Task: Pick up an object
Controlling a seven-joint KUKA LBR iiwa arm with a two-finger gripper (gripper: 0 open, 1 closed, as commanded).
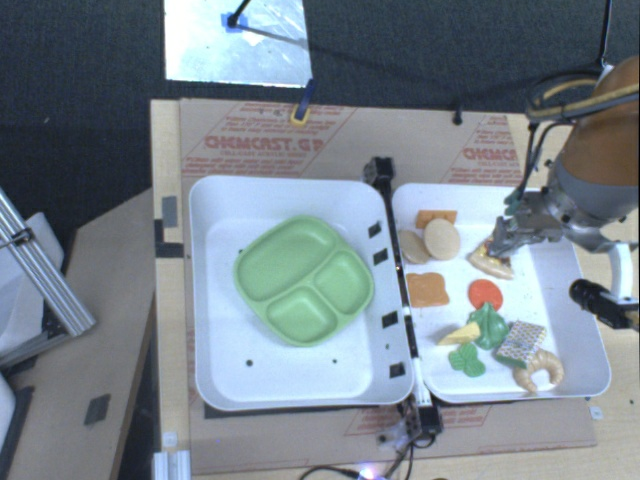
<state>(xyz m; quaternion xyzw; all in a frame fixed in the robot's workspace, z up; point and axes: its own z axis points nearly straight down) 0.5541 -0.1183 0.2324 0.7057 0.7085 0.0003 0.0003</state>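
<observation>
The gripper (497, 251) is positioned in the right bin (585, 318), directly over a pale pastry piece (490, 262). Its grip state cannot be determined.

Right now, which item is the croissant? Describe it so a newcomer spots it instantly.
Look in the right-hand white bin, in its near right corner. The croissant lies there, just below a patterned square packet. It is the only curved, golden-brown pastry shape, unlike the green pieces beside it.
</observation>
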